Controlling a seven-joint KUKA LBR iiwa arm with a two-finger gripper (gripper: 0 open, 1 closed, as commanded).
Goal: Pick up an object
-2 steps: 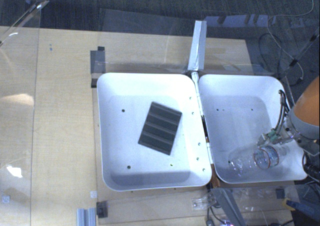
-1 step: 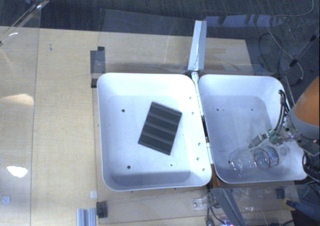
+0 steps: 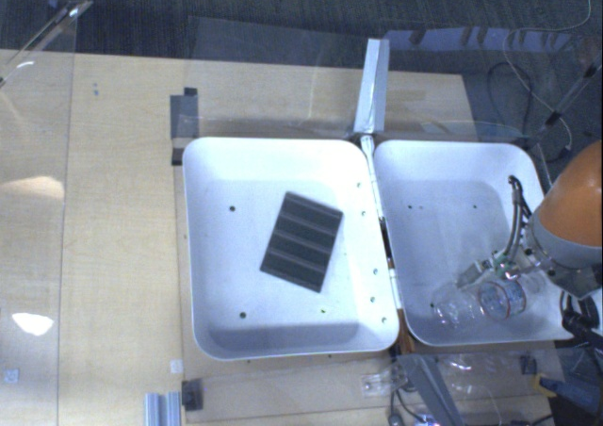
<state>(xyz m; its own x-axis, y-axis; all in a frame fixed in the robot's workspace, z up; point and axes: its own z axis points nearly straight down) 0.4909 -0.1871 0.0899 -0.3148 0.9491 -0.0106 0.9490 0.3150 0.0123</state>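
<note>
Hand (image 3: 490,270) hangs above clear cup (image 3: 476,303) near right bin's (image 3: 443,170) front rim.

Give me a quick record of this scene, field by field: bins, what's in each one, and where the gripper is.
left bin: holds a dark ribbed block, lying flat and tilted
right bin: holds a clear glass, lying on its side near the front
gripper: low in the right bin, just above the clear glass
grasp: cannot tell
arm: enters from the right
</note>
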